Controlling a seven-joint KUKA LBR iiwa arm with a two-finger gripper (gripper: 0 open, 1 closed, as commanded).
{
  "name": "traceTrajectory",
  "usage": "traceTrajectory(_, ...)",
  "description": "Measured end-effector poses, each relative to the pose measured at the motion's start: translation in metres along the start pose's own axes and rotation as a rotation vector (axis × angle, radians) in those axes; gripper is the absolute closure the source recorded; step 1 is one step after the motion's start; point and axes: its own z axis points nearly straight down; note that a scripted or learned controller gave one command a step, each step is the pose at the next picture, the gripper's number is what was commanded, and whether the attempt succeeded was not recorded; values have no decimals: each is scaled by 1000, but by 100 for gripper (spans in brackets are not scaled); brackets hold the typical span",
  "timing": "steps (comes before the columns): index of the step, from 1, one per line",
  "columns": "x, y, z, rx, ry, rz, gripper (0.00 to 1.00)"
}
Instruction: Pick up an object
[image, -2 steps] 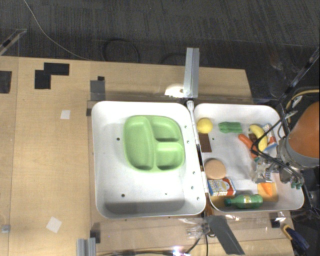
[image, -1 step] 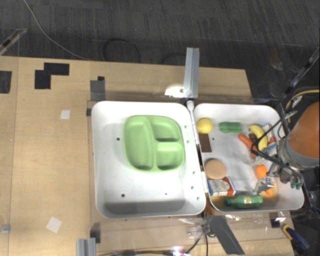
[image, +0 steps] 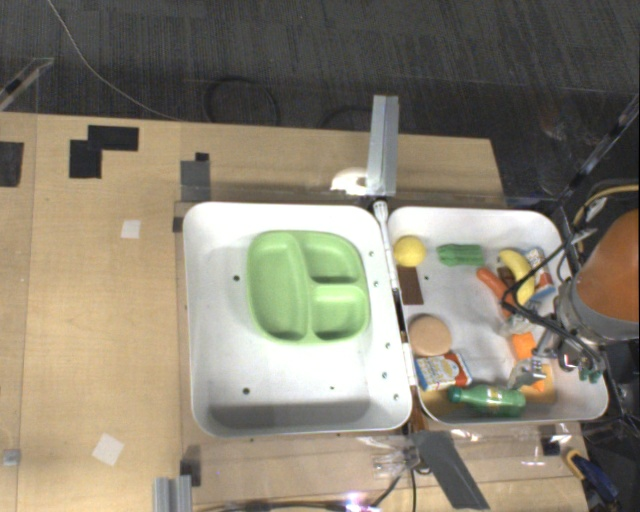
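The robot's pincer (image: 527, 375) hangs low in the right bin (image: 470, 225), its grip state impossible to tell. A green bottle (image: 487, 400) lies just left; next, it seemingly must centre and clench.

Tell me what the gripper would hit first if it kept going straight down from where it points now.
Probably the green bottle lying at the right bin's near edge; the gripper points down beside its right end. Depth is unclear, so it might meet the bin floor instead.

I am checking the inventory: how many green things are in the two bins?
3: green tray in the left bin; green packet and green bottle in the right bin. The arm may hide others.
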Motion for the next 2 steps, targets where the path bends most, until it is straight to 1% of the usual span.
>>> traceTrajectory(1, -2, 1, -12, 1, -4, -9, 100)
traceTrajectory(2, -2, 1, -11, 1, -3, -9, 0)
